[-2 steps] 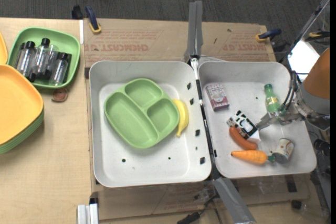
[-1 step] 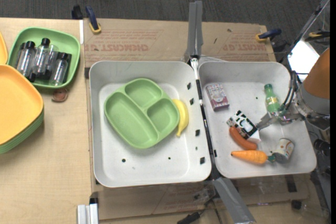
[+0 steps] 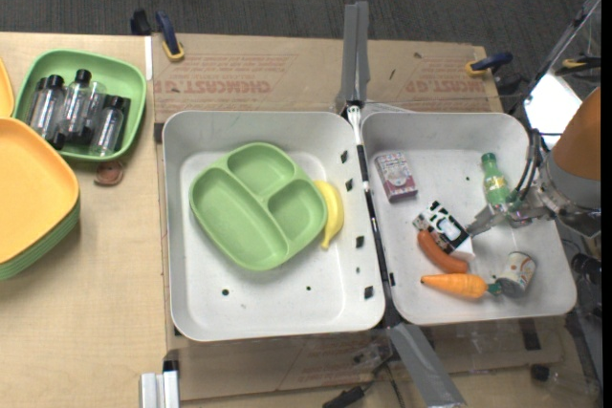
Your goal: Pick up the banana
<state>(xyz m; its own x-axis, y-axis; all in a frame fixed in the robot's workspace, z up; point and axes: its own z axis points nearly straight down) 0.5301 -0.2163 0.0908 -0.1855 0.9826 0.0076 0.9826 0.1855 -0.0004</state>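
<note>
Two white bins are seen from above, set side by side on a cardboard-covered bench. The left bin (image 3: 182,301) holds a green divided plate (image 3: 256,204) with three compartments. The banana (image 3: 331,213) lies in this bin, curved along the plate's right edge and touching it, close to the wall shared with the right bin (image 3: 449,134).

In the right bin, a small pink packet (image 3: 395,176) is placed near the upper left. A green bottle (image 3: 494,180) stands toward the right wall. A black-and-white object (image 3: 443,224) is found near the middle, and a red-orange sausage-shaped item (image 3: 442,253) lies just below it, touching or nearly touching it. A carrot (image 3: 455,284) is laid lengthwise near the front, with a small tin (image 3: 516,273) just to its right.

The arm enters from the right, its orange band visible at the edge. The gripper (image 3: 492,217) is held low over the right bin, between the bottle and the black-and-white object, well apart from the banana. Whether it is open or closed cannot be told, since the parts are thin and blurred against the bin floor.

Outside the bins, at the left of the bench, a green tray (image 3: 124,81) holding several dark-capped vials (image 3: 76,110) is seen, and a stack of orange plates (image 3: 33,205) is partly cut off by the left edge. Blue and yellow clamps (image 3: 170,37) are fixed along the bench's far edge.
</note>
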